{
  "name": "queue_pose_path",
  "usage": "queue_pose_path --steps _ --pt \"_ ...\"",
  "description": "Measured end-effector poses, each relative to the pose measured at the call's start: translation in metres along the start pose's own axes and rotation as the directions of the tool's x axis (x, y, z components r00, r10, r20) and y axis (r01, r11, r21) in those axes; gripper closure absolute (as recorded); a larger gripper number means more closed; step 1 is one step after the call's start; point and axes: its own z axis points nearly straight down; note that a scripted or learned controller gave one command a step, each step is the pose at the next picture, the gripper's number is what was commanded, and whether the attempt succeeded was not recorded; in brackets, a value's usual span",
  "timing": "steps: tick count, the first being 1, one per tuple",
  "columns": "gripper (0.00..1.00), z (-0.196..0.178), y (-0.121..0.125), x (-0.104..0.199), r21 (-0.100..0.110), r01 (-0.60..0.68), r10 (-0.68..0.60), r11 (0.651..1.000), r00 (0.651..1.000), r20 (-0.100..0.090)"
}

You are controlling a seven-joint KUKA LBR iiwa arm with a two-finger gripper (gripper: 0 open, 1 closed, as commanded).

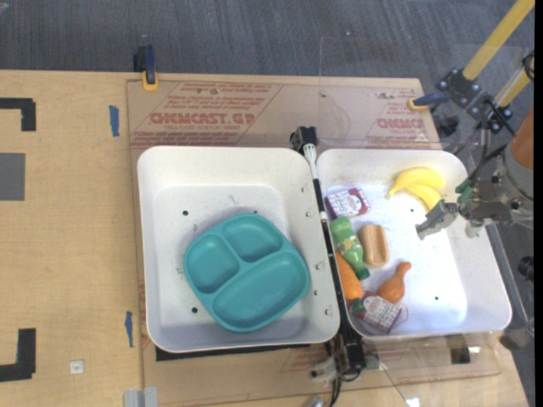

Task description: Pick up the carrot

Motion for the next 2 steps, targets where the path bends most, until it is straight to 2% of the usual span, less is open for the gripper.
queue_pose_path --steps 1,2 --pt "0.0 0.081 -0.014 0.084 0.007 0.062 -0.062 0.998 0.998 -0.004" --pt "0.0 0.079 -0.013 0.11 0.002 0.086 -0.086 0.996 0.996 -0.002"
